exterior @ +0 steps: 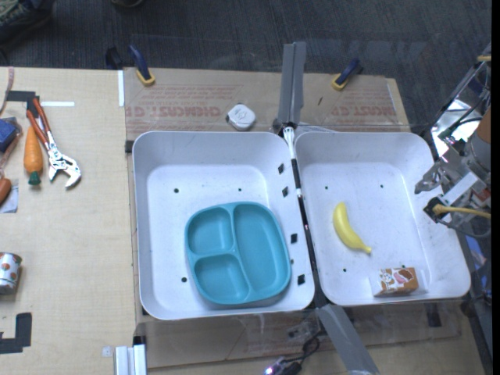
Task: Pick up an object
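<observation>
A yellow banana (349,227) lies in the middle of the right bin (367,156). A small brown and white box (397,281) sits in that bin's front right corner. A teal divided plate (236,252) rests in the left bin (156,209). My gripper (431,195) hangs over the right rim of the right bin, to the right of the banana and well apart from it. Its two fingers point left and stand open with nothing between them.
A grey divider post (292,84) rises between the bins at the back. A white tape measure (241,116) and two clamps (141,65) sit behind the bins. Tools (47,151) and a can (6,272) lie on the bench at the left.
</observation>
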Controlling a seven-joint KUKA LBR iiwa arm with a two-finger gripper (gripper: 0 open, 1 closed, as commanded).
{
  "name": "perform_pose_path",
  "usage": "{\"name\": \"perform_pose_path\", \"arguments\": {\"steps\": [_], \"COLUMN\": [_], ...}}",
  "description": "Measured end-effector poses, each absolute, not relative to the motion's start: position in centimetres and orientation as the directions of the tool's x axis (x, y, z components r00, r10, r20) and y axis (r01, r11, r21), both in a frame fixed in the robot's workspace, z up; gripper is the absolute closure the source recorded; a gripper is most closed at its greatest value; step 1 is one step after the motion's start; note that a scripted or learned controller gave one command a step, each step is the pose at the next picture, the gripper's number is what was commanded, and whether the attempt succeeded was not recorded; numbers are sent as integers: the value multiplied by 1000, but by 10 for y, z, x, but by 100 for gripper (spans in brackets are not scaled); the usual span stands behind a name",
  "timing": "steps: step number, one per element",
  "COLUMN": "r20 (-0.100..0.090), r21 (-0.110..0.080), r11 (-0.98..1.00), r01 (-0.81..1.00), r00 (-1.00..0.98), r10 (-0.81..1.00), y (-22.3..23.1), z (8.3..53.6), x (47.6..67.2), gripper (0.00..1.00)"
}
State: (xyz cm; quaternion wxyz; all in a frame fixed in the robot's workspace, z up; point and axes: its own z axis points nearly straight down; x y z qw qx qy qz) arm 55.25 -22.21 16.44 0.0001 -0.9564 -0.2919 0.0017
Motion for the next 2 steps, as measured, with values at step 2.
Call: {"name": "perform_pose_path", "arguments": {"steps": [2], "r20": [-4], "r21": [-3], "r11": [-980], "r01": [200], "r00": [980], "r10": [200], "y": [-173], "z": [91], "x": [483], "gripper": [0]}}
